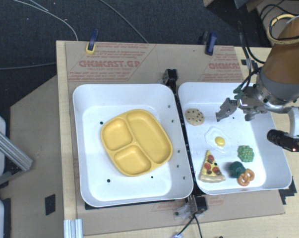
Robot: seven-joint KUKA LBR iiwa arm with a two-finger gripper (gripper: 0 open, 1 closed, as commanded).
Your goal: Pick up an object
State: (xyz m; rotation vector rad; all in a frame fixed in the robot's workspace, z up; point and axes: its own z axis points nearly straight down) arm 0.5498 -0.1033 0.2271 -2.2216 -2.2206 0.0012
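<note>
The right bin (207, 93) holds several toy foods: a cookie (194, 116), a fried egg (218, 140), a pizza slice (210, 166), a broccoli floret (246, 153), a dark teal piece (236, 168) and a pretzel (245, 177). My gripper (237, 113) hangs over the upper part of this bin, right of the cookie and above the egg. Its fingers are spread apart and open, with nothing between them.
The left bin (89, 103) carries a yellow three-compartment plate (135, 142). A black clamp (170, 76) sits at the top between the bins. Blue clips (92, 40) (209, 41) stand on the board's far edge. A black part of the arm (284, 139) overhangs the right bin's right side.
</note>
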